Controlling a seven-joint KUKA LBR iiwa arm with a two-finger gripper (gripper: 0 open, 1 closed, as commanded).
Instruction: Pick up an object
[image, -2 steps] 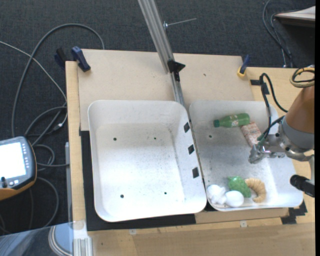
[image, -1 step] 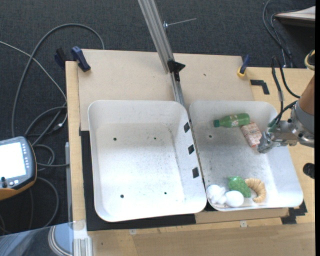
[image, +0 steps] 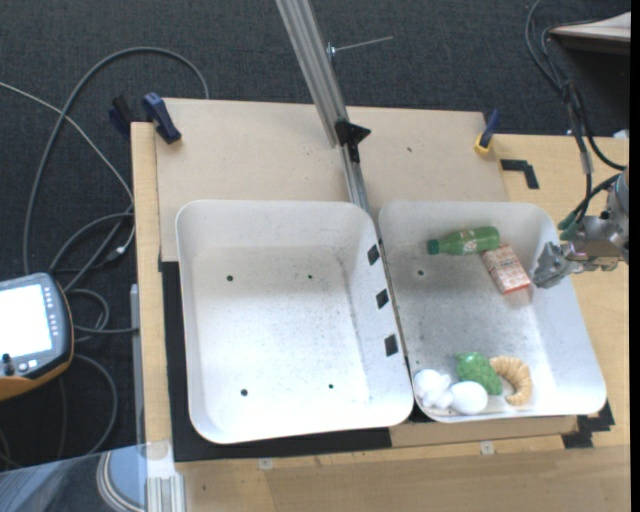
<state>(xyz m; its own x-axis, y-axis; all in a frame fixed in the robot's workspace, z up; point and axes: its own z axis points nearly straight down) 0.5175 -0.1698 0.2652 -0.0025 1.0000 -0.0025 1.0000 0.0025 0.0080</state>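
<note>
The grey metal gripper (image: 549, 266) hangs at the right rim of the right-hand shallow white plastic bin (image: 575, 340), near that bin's far right corner; whether it is open or closed cannot be told. Just beside it lies a small red-and-white rectangular packet (image: 507, 270), with a green plastic bottle (image: 465, 241) lying on its side just beyond. In the bin's near corner cluster a white egg-shaped ball (image: 469, 398), a green leafy toy (image: 480, 371) and a tan croissant-shaped toy (image: 515, 378).

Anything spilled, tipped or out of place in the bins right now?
Nothing spilled. The green bottle lies on its side beside the small red box in the right bin; the rest is huddled in its near corner.
</note>
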